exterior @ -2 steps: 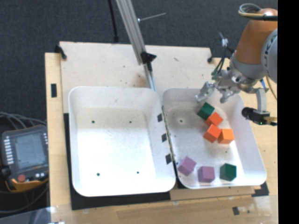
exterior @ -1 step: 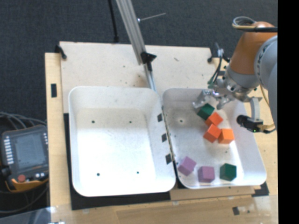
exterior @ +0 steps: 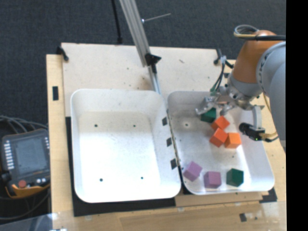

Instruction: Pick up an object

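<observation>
Small dark-green block [exterior: 209, 115] in the right bin's [exterior: 255, 177] upper part, beside orange blocks [exterior: 222, 131].

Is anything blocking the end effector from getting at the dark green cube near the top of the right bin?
Nothing visible does. The end effector sits right at the dark green cube, at the upper edge of the cube. The nearest orange cube lies beside it on the lower right, not between them.

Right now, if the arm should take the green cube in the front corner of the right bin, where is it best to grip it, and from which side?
Grip the green cube across its two flat sides, coming straight down from above. It sits apart from the purple cube, so there is probably room on both sides, though the bin wall is close.
</observation>
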You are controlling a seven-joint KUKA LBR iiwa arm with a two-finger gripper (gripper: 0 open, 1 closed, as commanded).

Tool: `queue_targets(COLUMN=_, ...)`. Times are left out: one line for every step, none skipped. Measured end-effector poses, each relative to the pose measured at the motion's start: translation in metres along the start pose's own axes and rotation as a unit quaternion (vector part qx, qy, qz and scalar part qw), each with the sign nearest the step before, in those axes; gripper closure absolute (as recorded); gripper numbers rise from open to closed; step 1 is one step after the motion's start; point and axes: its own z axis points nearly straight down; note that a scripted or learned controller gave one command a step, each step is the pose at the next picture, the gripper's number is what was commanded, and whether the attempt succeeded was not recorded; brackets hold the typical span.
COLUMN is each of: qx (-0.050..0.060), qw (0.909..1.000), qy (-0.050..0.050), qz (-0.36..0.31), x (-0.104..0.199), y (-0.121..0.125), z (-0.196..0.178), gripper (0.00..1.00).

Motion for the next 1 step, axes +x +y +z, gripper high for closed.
queue_targets(qx=0.002, qw=1.0, qy=0.001, qz=0.001, x=-0.0008, y=-0.001, z=-0.0077, gripper=1.0)
